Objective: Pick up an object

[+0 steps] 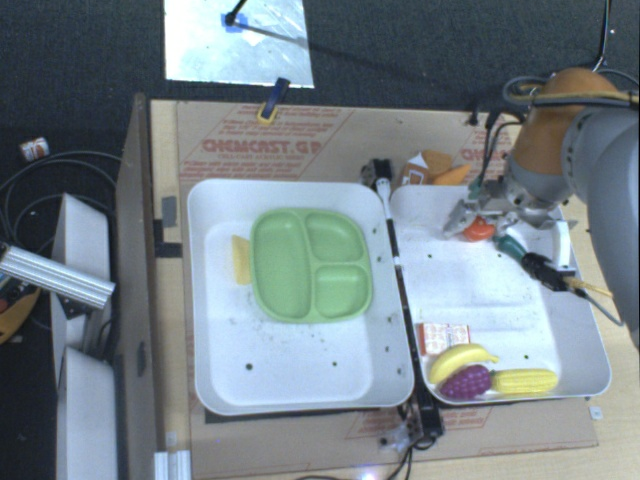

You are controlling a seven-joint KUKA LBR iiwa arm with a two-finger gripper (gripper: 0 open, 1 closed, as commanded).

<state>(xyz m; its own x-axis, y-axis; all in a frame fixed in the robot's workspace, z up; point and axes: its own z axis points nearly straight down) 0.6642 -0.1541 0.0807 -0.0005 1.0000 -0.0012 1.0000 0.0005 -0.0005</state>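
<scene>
Red object (481, 232): small, rounded, glossy, orange-red; lay at the far edge of the right bin (480, 288), directly beneath the gripper (474, 216) and seemingly touching it. Whether it was gripped could not be told, nor whether the gripper was spread or closed.

Bench (290, 138): flat brown cardboard surface with red lettering, bearing both bins.

Arm (590, 138): smooth grey casing with an orange band, entering from the right and angled down to the far edge of the right bin.

Left bin (220, 368): shallow white tray with rounded corners, its floor speckled with dark flecks.

Right bin: matching white tray, touching the left bin along one side.

Plate (310, 265): pale green matte plastic, a rounded square with three compartments; lay in the middle of the left bin.

Corn (522, 379): yellow, long, knobbly; near corner of the right bin.

Banana (463, 356): yellow, curved, smooth; just beside the corn and touching the grapes.

Grapes (465, 381): purple, lumpy cluster, between banana and corn.

Box (443, 335): small red-and-white carton, just behind the banana.

Slab (240, 259): thin yellow rectangle, against the plate's left rim.

Tool (527, 255): slim, teal and black, just right of the red object.
</scene>
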